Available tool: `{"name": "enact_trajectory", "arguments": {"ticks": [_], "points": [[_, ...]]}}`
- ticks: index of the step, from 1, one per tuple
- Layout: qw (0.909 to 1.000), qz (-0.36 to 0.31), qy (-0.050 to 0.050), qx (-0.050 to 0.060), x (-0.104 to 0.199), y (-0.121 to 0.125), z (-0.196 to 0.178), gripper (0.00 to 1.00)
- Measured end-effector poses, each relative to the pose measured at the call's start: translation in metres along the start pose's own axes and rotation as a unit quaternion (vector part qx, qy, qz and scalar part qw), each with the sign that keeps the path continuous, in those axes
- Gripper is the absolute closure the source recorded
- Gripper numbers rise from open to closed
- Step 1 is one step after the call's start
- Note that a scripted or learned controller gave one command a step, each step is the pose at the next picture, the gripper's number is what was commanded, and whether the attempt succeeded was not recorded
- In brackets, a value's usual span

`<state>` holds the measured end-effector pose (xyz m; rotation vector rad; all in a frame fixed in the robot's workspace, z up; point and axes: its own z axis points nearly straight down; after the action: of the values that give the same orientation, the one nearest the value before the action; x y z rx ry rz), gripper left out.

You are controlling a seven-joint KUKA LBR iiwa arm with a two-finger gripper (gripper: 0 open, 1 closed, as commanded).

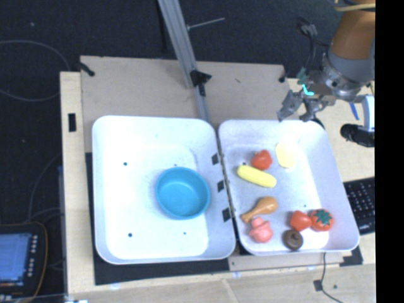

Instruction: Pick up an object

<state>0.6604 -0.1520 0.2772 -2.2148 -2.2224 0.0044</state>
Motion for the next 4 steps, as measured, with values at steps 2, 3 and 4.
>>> {"name": "enact_trajectory", "arguments": {"ticks": [2,3,4], "points": [[1.0,-0.001,-0.002,0.0,0.007,0.004,0.051,0.0],[1.0,0.002,-0.002,-0.002,-0.004,0.003,0.109,0.0],[1.0,0.003,-0.002,-0.001,-0.013,0.003,0.154,0.0]]}}
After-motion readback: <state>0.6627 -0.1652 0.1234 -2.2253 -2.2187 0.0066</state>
